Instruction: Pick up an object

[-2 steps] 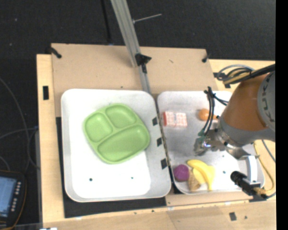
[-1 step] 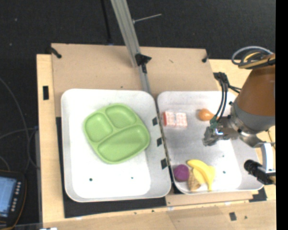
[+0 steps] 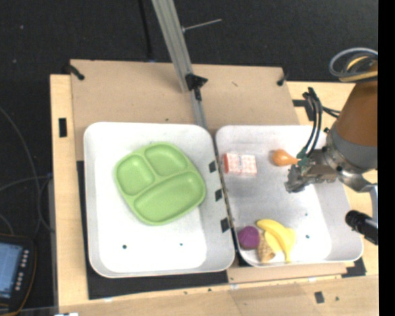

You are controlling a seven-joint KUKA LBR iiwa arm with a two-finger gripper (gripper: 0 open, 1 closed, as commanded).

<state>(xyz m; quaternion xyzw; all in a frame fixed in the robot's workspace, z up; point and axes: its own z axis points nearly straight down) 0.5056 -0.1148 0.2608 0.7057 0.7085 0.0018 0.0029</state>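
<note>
Yellow plastic banana (image 3: 280,236), a purple plum-like ball (image 3: 248,237) and a tan cone-shaped piece (image 3: 266,249) lay together in the right white bin's (image 3: 316,242) near corner, below and slightly left of the end effector (image 3: 295,182). That end effector hung over the same bin's right half; whether it was spread or pressed together could not be told, and nothing showed in its grip. A small orange rounded toy (image 3: 283,157) sat just above and left of it, close by. Farther left lay a pink-and-white box (image 3: 240,164). Well to its left, in the other white bin (image 3: 105,242), rested a green three-compartment plastic plate (image 3: 160,183).
</note>
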